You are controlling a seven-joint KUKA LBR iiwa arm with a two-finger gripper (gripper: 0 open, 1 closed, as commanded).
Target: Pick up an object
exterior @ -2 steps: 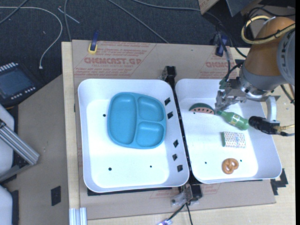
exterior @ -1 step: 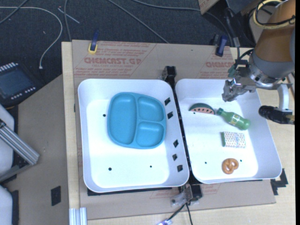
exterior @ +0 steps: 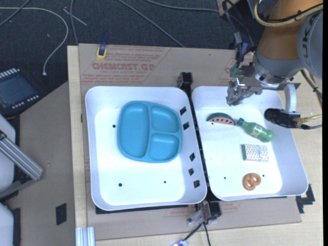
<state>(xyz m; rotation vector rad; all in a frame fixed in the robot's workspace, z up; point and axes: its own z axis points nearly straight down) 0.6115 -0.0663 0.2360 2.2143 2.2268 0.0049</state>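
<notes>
The grey two-finger gripper [exterior: 237,97] hangs over the far edge of the right white plastic bin [exterior: 287,186], above and just beyond the watermelon-slice toy [exterior: 221,120]. Jaw state: cannot tell. Nothing is visibly held. The green plastic bottle [exterior: 254,129] lies touching or nearly touching the slice's right end; the patterned square packet [exterior: 256,152] and brown pretzel [exterior: 251,181] lie nearer the camera. Risks: a descent here may strike the bin wall, or nudge the slice against the bottle, which looks apt to roll.

Likely a robotics lab: an arm [exterior: 287,29] over two white bins [exterior: 97,152], loose cables [exterior: 56,14] on dark carpet.
</notes>
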